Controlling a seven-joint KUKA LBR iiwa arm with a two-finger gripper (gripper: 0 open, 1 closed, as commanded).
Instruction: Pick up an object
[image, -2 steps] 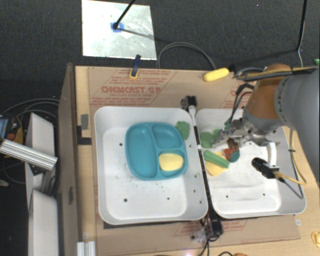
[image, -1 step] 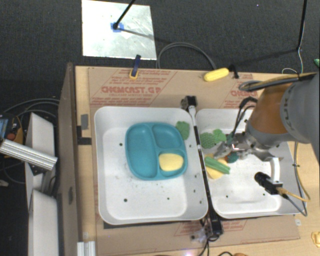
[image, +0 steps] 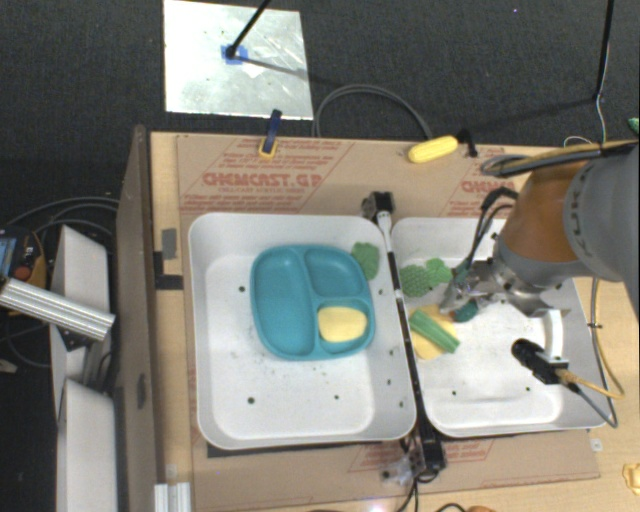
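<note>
Arm (image: 590, 215) poised, my gripper (image: 462, 302) sits just beside the green-yellow block (image: 436, 330), likely its target; clenched or not, unclear.

Left bin (image: 230, 400), right bin (image: 500, 400): plain white. Divided plate (image: 288, 305): teal-blue, unpatterned — lump (image: 342, 323) on it pale yellow. Leafy piece (image: 366, 260), second leafy piece (image: 428, 276): mid green. Block (image: 434, 333): green over yellow. Tabletop (image: 330, 200): tan card with red lettering. Oblong piece (image: 432, 150) — bright yellow. Arm (image: 600, 215): grey, orange band. Floor (image: 60, 80): black, flecked. Sheet (image: 260, 70): silvery grey, blue mark.
</note>
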